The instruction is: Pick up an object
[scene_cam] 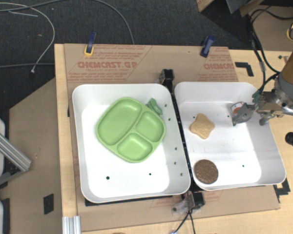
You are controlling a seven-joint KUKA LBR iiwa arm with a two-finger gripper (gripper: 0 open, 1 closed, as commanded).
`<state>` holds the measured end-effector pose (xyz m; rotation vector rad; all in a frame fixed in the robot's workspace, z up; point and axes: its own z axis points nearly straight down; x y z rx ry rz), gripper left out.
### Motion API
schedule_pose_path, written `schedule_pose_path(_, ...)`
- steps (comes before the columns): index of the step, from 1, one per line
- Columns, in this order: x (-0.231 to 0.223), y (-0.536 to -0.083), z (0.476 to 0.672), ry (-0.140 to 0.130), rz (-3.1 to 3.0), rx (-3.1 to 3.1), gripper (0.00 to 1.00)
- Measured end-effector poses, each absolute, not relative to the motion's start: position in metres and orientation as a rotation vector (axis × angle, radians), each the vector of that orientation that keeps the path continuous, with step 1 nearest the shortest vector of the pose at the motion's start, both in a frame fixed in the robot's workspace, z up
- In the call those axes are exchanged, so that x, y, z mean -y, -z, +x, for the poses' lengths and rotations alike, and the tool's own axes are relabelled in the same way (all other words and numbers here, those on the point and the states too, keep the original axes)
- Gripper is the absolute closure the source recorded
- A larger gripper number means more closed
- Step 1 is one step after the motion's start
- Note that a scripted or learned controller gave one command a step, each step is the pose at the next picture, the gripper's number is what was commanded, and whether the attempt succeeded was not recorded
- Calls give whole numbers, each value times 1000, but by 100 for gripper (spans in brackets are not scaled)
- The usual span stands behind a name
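The right bin [263, 150] holds a tan, lumpy biscuit-shaped object [201, 126] near its left wall and a brown round disc [205, 171] at its front left corner. My gripper [241, 113] hangs over the upper right part of this bin, to the right of the tan object and apart from it. In the left bin [88, 130] a light green divided plate [131, 129] lies flat, with a small dark green piece [155, 106] at its upper right rim.
The two bins meet along a black divider [178, 130]. The arm's wrist [288, 89] comes in over the right bin's far right wall. Cardboard [136, 57] underlies both bins, with clamps at its back edge.
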<state>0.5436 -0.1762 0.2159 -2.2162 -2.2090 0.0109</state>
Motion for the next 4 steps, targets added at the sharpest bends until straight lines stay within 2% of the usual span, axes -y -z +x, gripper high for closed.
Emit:
schedule_pose_path(1, 176, -223, 547, 0, -2220, 2221, 0)
schedule_pose_path(3, 163, -109, 542, 0, -2220, 2219, 0)
schedule_pose_path(4, 162, -84, 542, -2, -2218, 2219, 0)
